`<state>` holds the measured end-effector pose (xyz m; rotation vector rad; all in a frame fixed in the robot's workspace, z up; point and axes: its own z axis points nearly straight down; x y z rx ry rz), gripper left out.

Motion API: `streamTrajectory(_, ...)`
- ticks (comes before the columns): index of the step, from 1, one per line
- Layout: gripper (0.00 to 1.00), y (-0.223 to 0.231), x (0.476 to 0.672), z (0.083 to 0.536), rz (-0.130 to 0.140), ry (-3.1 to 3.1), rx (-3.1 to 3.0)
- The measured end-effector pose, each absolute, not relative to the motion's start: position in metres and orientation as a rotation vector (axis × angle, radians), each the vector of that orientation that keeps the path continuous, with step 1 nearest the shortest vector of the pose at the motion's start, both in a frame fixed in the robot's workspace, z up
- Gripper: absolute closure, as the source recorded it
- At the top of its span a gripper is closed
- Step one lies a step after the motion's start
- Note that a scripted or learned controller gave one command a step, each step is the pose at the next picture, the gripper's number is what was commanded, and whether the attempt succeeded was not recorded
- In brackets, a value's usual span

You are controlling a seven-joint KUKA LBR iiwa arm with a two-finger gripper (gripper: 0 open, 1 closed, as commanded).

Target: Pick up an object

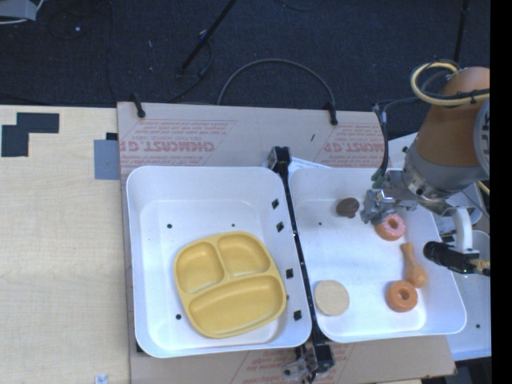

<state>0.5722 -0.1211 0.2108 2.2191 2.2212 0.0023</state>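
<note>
Pink doughnut [391,228] sits in the right bin [364,326] just below the gripper [378,207], whose jaw gap I cannot tell, brown lump [347,207] to the doughnut's left, orange ring [402,296] well below it.

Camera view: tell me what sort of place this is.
Probably a robotics lab test bench: two white bins side by side on cardboard, a robot arm over toy doughnuts, and loose cables on dark carpet behind.
</note>
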Motion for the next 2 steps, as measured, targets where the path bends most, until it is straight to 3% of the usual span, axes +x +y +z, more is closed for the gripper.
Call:
streamTrajectory(1, 1.0, -0.117, 0.57, 0.255, 0.003, 2.222, 2.218)
streamTrajectory(2, 1.0, -0.073, 0.577, 0.244, -0.003, 2.228, 2.221)
